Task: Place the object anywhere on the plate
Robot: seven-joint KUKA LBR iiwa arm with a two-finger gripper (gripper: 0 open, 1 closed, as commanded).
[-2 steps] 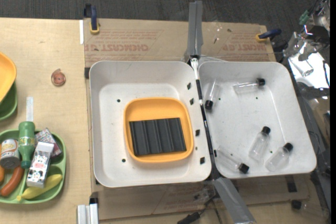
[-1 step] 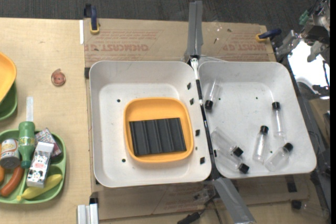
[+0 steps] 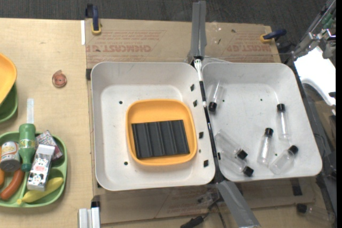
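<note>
A square yellow plate (image 3: 159, 106) lies in the middle of the left white bin (image 3: 104, 131). A dark ridged pad (image 3: 160, 138) covers the plate's floor. The right white bin (image 3: 251, 75) holds several clear plastic vials with black caps. One vial (image 3: 215, 97) lies near the bin's left wall, one (image 3: 281, 120) toward the right, and one (image 3: 265, 144) below the centre. More vials (image 3: 235, 150) lie scattered along the front, some overlapping. Nothing else rests on the plate.
Left of the bins, on the wooden bench, sit a green tray (image 3: 56, 187) of toy food and a bottle, a yellow bowl (image 3: 5, 80) at the edge and a small pink disc (image 3: 60, 79). A metal post (image 3: 199, 29) rises behind the seam between the bins.
</note>
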